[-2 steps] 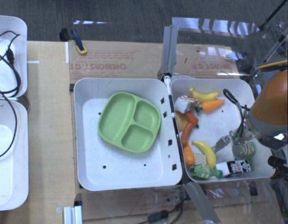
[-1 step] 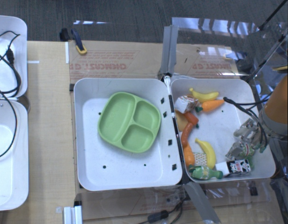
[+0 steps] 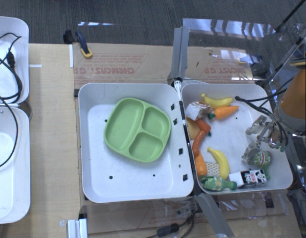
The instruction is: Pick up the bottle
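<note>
The bottle (image 3: 218, 184) is green and lies on its side along the front wall of the right bin (image 3: 279, 180), next to a cow-patterned carton (image 3: 253, 177). My gripper (image 3: 258, 136) hangs over the right side of that bin, up and to the right of the bottle and well apart from it. Its metal fingers (image 3: 253, 129) stand open with nothing between them. A round green and red object (image 3: 259, 158) lies just below the gripper.
The right bin also holds two bananas (image 3: 218, 101) (image 3: 220, 161), a carrot (image 3: 225, 112), orange and red toy foods (image 3: 199, 142) and a white packet (image 3: 195, 110). A green divided plate (image 3: 138, 129) lies in the left bin (image 3: 93, 177). Cables run beside the arm at right.
</note>
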Available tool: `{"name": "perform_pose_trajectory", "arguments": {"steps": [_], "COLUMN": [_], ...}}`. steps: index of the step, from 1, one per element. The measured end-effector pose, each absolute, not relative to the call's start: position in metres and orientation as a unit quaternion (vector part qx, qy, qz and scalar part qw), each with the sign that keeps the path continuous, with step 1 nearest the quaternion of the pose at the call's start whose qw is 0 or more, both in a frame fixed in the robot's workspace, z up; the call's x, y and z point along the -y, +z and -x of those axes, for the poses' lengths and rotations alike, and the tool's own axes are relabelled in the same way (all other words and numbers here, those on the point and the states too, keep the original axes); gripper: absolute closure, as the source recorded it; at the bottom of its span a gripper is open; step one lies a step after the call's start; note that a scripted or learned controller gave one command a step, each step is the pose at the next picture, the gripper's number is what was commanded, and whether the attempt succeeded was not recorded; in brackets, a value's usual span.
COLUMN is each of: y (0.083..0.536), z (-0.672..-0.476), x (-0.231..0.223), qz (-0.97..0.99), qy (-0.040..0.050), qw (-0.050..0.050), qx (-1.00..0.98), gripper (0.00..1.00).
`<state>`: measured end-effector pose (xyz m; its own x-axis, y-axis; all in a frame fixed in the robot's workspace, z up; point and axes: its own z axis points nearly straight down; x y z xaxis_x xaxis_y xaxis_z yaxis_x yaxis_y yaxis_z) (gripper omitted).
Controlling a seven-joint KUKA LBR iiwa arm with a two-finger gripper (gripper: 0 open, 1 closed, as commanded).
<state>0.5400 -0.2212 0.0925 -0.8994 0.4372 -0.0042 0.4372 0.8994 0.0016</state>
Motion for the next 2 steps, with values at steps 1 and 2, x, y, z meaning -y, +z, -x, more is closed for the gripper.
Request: {"name": "perform_pose_trajectory", "arguments": {"steps": [1, 2], "y": [0.093, 0.093], "z": [-0.621, -0.601], "x": [0.221, 0.179], "qz": [-0.215, -0.147], "qy": [0.0005, 0.0004], "qw": [0.003, 0.002], "qx": [-0.977, -0.989], "gripper": [0.00, 0.00]}}
